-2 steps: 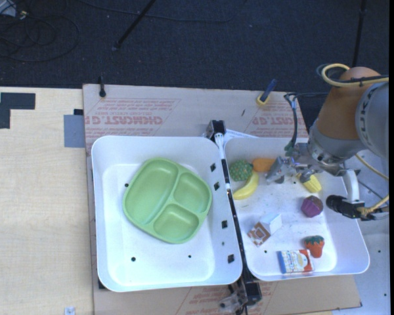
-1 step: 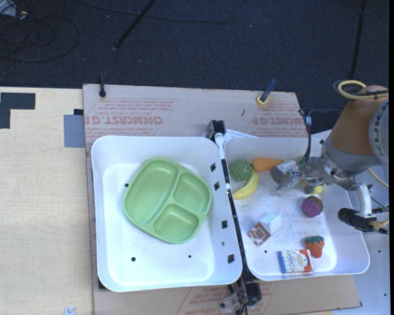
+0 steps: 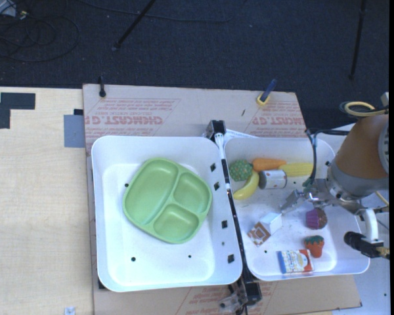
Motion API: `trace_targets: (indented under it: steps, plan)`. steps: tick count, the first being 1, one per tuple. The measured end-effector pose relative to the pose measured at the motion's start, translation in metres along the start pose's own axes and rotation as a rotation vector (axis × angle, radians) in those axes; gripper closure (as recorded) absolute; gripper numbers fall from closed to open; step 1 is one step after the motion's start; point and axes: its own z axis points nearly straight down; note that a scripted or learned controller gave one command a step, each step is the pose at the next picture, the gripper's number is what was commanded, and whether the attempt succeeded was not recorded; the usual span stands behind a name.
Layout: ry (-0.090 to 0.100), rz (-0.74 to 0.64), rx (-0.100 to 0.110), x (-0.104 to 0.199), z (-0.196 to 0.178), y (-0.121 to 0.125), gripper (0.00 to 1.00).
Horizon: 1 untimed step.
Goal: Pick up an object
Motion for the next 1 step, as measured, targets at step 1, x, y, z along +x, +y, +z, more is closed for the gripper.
trace_targets:
  steps: [1]
  plan:
    - [-0.003,0.0,-0.003,0.0034,-0.0006,-0.0328,0.0]
